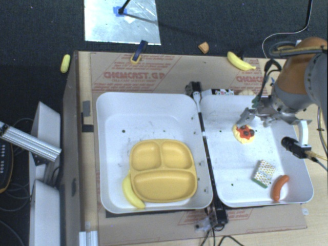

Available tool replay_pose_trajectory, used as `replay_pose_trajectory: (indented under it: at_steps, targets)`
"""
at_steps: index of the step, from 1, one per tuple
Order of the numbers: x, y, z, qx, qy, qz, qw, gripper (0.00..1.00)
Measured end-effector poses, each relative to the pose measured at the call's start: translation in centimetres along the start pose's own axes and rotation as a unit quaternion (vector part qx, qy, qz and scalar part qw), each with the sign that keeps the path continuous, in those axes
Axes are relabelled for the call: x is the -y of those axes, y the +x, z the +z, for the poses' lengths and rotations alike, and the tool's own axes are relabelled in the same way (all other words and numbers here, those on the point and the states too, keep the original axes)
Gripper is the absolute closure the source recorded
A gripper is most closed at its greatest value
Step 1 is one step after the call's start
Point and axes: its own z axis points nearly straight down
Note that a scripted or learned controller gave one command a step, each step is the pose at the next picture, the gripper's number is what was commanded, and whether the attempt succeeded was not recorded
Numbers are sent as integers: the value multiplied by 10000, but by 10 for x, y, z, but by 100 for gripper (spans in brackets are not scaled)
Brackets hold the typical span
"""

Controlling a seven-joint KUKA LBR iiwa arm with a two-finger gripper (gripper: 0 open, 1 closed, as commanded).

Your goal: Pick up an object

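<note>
The bench top [154,68] is a brown cardboard sheet printed with red lettering, set over dark carpet [41,19]. On the carpet behind it lie a shiny square of foil [123,14], a yellow toy banana [239,61] at the cardboard's far edge, a small orange lump [204,47] and a yellow peg [65,63] off the left corner.

Two shallow white plastic bins with rounded corners sit side by side. The left bin [148,109] holds a glossy yellow divided plate [163,169] with three compartments, and a smooth yellow banana [131,192] touching the plate's near-left rim.

In the right bin [225,152], a small yellow item topped with red and black [244,133] lies near the middle. A speckled rectangular block [264,173] lies tilted toward the near right, just beside an orange sausage-shaped toy [279,187].

The grey arm with its orange band reaches in from the right; the gripper [248,118] hovers just above the yellow-and-red item. Whether its tips are spread or pressed together cannot be told.
</note>
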Motion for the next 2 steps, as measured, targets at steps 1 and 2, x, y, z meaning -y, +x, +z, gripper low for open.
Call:
replay_pose_trajectory:
  at_steps: [1, 2]
  targets:
    - [5, -2, 44, -4, 14, 4, 10000, 0]
    - [9, -9, 39, -1, 8, 4, 10000, 0]
